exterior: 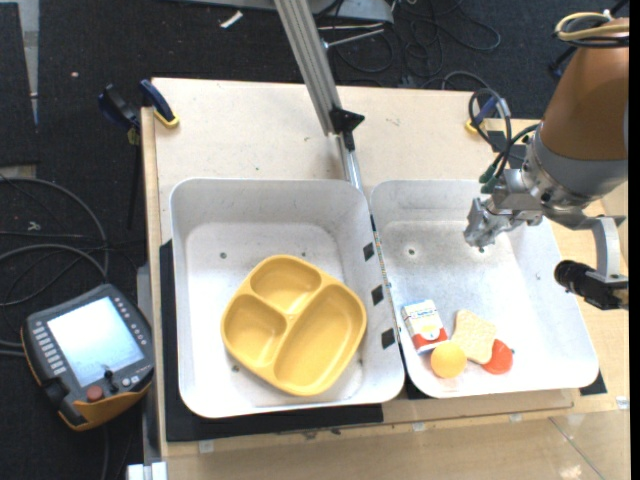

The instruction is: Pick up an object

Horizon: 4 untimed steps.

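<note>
Yellow divided plate fills the mid of the left bin; looks like stiff moulded plastic, light but wide and smooth, w/ only the thin rim to pinch, so prob a poor pick. Better targets sit in the right bin, all clustered at its near edge: small white carton w/ red trim, boxy, likely light, flat sides would suit a two-finger pinch across the narrow width; tan toast slice just beside it, flat, prob toy-stiff, hard to get under; yellow ball touching the toast, round, could roll or slip; red piece partly tucked behind the toast. Gripper hovers over the bin's far part, well apart from the cluster; fingers open/closed: can't tell, nothing seen in them.
</note>
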Each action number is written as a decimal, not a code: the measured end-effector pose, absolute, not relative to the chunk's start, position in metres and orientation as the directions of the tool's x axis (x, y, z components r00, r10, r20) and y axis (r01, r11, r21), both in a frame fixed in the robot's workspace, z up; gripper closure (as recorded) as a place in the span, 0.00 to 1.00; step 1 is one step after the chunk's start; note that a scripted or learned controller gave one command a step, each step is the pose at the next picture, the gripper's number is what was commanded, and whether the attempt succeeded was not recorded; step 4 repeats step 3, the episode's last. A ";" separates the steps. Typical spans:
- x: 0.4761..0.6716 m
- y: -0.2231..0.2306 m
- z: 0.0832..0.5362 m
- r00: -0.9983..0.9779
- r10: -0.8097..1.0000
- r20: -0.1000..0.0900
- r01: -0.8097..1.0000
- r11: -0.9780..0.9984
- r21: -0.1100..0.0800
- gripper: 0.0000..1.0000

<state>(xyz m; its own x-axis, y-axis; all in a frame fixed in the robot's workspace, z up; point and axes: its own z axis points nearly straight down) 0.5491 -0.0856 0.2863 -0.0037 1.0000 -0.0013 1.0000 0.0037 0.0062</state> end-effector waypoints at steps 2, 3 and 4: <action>0.588 0.019 0.257 -0.008 1.000 0.000 1.000 0.008 0.002 1.00; 0.605 0.069 0.254 -0.008 1.000 0.001 1.000 0.008 0.002 1.00; 0.605 0.069 0.254 -0.008 1.000 0.001 1.000 0.008 0.002 1.00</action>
